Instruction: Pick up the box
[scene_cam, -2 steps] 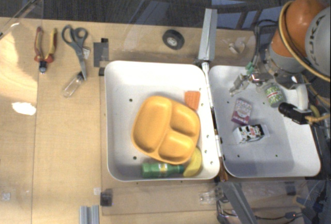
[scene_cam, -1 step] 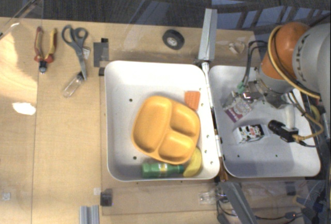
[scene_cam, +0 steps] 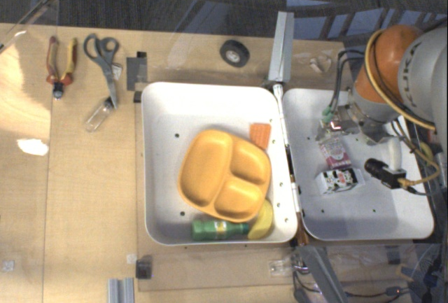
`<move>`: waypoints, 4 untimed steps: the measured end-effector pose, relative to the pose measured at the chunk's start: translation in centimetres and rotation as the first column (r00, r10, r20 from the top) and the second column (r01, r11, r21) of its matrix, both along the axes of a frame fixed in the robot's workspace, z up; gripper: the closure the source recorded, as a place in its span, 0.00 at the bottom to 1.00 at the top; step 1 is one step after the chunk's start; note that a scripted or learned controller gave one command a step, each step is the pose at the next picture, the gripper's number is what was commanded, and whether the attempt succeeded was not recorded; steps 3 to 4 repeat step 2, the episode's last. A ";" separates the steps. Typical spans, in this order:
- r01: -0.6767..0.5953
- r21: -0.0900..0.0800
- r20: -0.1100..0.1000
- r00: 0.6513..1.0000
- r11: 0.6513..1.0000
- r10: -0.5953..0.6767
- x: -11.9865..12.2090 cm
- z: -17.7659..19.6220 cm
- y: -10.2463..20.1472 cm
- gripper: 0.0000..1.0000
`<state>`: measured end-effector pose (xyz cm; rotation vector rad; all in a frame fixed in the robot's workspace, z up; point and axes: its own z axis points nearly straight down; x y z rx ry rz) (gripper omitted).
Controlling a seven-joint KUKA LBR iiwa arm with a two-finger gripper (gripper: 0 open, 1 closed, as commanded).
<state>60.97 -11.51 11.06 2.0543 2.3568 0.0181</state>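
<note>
The box [scene_cam: 340,178] is small, white and grey with dark and red print, and lies on the floor of the right bin [scene_cam: 364,221]. My gripper [scene_cam: 334,149] reaches in from the right under the grey arm with its orange band [scene_cam: 383,71]. It hangs over the right bin's upper left part, just above the box in the view. A pinkish piece sits at its tip, right next to the box's upper edge. Nothing shows the box lifted off the floor.
The left bin [scene_cam: 164,154] holds a yellow divided plate [scene_cam: 225,173], an orange piece [scene_cam: 260,134], a green bottle [scene_cam: 218,229] and a yellow fruit [scene_cam: 262,221]. Scissors [scene_cam: 105,64], pliers [scene_cam: 59,64] and a tape roll [scene_cam: 234,52] lie on the bench. A black cable plug [scene_cam: 383,173] hangs right of the box.
</note>
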 end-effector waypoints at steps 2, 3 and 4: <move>-0.305 -0.001 -0.012 0.952 0.952 0.305 -5.0 9.2 1.2 1.00; -0.305 -0.001 -0.012 0.952 0.952 0.305 -5.0 9.2 1.2 1.00; -0.305 -0.001 -0.012 0.952 0.952 0.305 -5.0 9.2 1.2 1.00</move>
